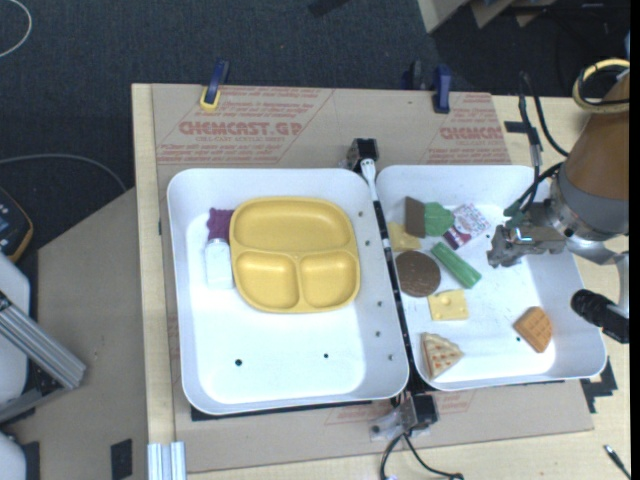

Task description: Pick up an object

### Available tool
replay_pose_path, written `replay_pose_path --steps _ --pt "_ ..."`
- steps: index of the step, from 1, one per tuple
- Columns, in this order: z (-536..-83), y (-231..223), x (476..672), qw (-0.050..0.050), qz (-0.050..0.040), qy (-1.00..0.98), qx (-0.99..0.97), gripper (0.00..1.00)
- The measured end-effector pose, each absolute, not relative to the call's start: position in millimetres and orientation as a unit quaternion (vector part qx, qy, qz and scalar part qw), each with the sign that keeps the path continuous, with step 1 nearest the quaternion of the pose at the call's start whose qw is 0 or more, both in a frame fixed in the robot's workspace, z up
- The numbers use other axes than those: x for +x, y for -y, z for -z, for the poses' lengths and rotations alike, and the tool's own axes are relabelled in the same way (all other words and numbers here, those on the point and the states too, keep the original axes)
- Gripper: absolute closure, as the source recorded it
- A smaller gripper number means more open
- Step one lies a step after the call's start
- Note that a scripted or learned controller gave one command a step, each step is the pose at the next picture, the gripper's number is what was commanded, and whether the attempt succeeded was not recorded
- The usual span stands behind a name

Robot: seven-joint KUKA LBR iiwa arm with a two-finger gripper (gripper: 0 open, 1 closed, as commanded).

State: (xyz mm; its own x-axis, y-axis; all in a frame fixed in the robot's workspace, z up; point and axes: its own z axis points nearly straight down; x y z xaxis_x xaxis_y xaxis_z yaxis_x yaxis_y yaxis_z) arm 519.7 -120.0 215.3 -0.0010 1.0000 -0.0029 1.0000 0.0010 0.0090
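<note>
I've got the arm (600, 163) reaching in over the right bin (560, 363), and its pincer (512, 246) hangs above that bin's right half, near the far edge. From up here I cannot tell how the pincer is set, and I see nothing gripped in it.

Just left of the pincer, near the bin's far edge, there's a small white packet with red print (466, 223). Beside that, a dark green block (437, 217) and a brown piece (414, 214) touching it. A pale yellow piece (402, 237) sits under them by the bin's left wall. A green stick (455, 265) lies slantwise toward the middle, its lower end close to the pincer's side of the bin. The round brown cookie (417, 274) is against the left wall, with a yellow cheese slice (447, 306) just nearer me. At the near left corner lies a pizza wedge (440, 353). An orange waffle piece (534, 328) rests toward the near right corner, well apart from the rest.

Over in the left bin (270, 388), a yellow divided tray (295, 253) fills the far half, with a purple item (219, 224) and a white bottle (217, 263) tucked against its left side. Both bins sit on the desk (160, 298).
</note>
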Motion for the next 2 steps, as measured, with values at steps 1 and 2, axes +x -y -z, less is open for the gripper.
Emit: replay_pose_path --steps 1,2 --pt "-225 120 520.5 0.002 -0.0008 -0.707 0.707 1.00" --pt "-225 69 560.4 0.001 -0.0020 -0.710 0.705 1.00"
